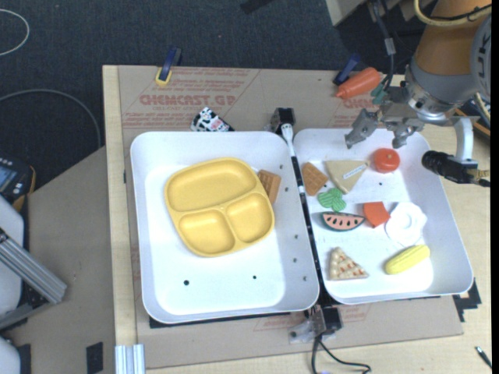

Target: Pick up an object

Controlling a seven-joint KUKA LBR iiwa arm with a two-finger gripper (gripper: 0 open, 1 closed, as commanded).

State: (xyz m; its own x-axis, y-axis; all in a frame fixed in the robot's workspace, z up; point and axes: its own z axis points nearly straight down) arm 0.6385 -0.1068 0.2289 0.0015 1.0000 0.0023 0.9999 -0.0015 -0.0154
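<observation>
My gripper hangs open over the far edge of the right bin, with nothing between its fingers. A red tomato lies just below it, slightly nearer the camera. Further toy foods lie in this bin: a pale cheese wedge, a brown bread piece, a green leafy piece, a watermelon slice, an orange-red block, a white fried egg, a yellow corn cob and a pizza slice.
The left bin holds a yellow divided plate and a brown waffle piece at the plate's right. Outside the bins, an orange carrot and a cow-print toy lie on the cardboard behind them.
</observation>
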